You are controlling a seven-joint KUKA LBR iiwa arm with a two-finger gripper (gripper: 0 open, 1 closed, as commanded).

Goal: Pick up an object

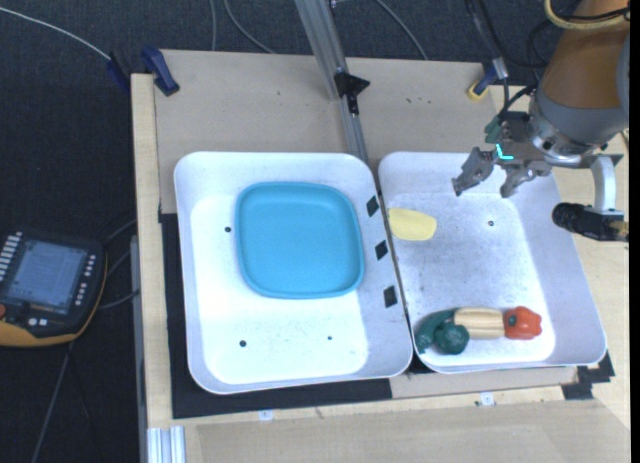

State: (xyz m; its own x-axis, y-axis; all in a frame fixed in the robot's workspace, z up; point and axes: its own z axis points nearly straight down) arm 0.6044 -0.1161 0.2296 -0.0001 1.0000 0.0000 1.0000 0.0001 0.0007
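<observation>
Over on the left, the blue plate (pixel 300 239) sat square in the left bin (pixel 205 251), out of play. Moving across, a yellow piece (pixel 412 224) lay by the right bin's (pixel 560 261) left wall, and a green, tan and red cluster (pixel 478 326) huddled at its near edge. Up at the far right corner, the gripper (pixel 490 179) hovered with fingers spread, pinching nothing. To my eye, it needed to centre over the yellow piece and drop straight down before closing.
</observation>
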